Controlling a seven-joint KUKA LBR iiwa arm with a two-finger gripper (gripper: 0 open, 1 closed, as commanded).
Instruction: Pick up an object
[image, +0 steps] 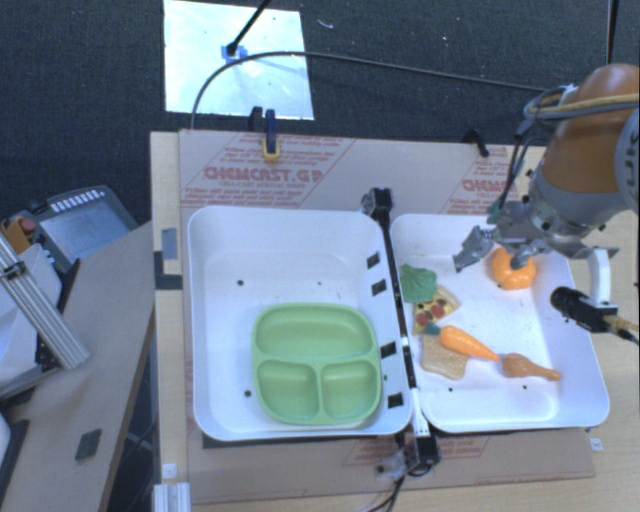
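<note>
On the desk (170, 300), the left white plastic bin (230, 260) carries a pale green three-part tray (316, 362) toward its 5 o'clock corner. In the right white bin (575, 385), the grey arm's pincer (497, 252) hangs low at 12 o'clock, its grip impossible to judge. A round orange toy fruit (514, 272) lies just beside it, at the pincer's 4 o'clock. An orange carrot (468, 343), a drumstick (530, 367) and a pizza slice (436, 310) lie nearer the middle.

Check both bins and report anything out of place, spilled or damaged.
Nothing stands out. The green divided tray lies flat in the left bin. In the right bin, the carrot, drumstick, pizza slice and lettuce lie loosely scattered, none visibly broken. The gripper is at the orange fruit.
</note>
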